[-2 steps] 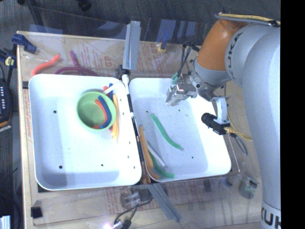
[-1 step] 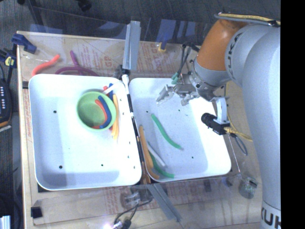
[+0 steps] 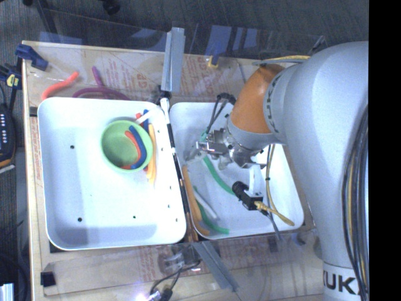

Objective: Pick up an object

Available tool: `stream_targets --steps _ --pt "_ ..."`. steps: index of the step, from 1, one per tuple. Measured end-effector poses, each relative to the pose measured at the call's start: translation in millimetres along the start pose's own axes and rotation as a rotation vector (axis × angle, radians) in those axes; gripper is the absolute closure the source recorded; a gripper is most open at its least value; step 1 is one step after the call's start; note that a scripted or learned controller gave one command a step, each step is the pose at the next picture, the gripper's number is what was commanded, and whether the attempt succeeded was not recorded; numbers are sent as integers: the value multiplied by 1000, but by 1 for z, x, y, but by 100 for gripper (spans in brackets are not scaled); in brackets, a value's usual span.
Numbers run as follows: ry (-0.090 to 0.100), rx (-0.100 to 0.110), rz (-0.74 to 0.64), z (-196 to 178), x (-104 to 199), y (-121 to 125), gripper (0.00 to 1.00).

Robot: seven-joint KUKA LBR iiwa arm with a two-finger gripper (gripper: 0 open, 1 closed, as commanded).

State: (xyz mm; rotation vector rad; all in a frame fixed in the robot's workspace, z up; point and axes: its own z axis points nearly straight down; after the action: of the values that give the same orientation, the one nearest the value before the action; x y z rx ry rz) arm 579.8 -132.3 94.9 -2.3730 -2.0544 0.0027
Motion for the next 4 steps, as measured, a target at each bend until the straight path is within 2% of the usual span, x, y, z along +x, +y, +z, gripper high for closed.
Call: stream_targets --steps 1,2,3,4 --pt "-1 4 -3 -9 -1 -1 100" --pt "-1 3 -3 -9 0 0 0" --pt "0 5 -4 -19 0 0 100" --pt "0 5 -4 -19 0 0 0"
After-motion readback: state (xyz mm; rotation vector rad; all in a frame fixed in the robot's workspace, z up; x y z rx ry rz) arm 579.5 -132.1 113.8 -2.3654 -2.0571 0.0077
